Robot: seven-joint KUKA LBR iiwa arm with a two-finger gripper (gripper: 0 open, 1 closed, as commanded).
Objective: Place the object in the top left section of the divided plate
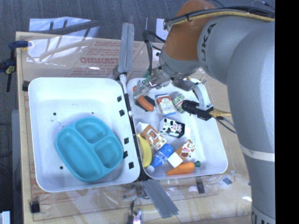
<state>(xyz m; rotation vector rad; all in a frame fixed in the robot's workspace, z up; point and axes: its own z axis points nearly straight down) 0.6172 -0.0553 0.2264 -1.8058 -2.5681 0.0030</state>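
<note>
One divided plate (89,148) lies long axis diagonal.

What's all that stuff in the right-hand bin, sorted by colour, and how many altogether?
Orange: 2, carrot and sausage-like piece
Yellow: 1, banana
Blue: 1, bottle
Black and white: 1, cow-print carton
Other printed cartons: 4
Total: 9

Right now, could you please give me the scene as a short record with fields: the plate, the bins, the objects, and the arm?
plate: blue divided plate, three sections, in the left bin
right bin: holds the loose objects
objects: banana, carrot, blue bottle, cow-print carton, green-topped carton, orange sausage-like piece
arm: reaches over the far end of the right bin
gripper: low over the sausage-like piece; grasp not readable
</note>
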